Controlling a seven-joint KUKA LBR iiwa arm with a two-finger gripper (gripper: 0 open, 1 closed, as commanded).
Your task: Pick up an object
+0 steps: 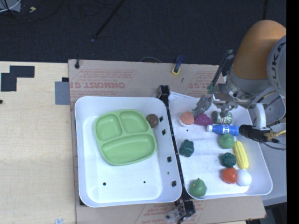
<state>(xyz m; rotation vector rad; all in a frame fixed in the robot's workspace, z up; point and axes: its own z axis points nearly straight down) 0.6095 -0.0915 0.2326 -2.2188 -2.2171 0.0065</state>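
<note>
Though the fingers (211,107) stand open and grip nothing, the purple object (202,120) lies just below them.

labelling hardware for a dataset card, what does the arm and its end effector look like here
The arm is grey with a rounded orange band above the wrist. Its end effector is a dark metal two-finger assembly with thin grey linkages, and a black cable runs along the wrist.

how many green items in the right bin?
4. Dark pepper at mid-left, apple at the near edge, round one under the blue bottle, dark lump beside the corn. The arm may hide more.
</note>
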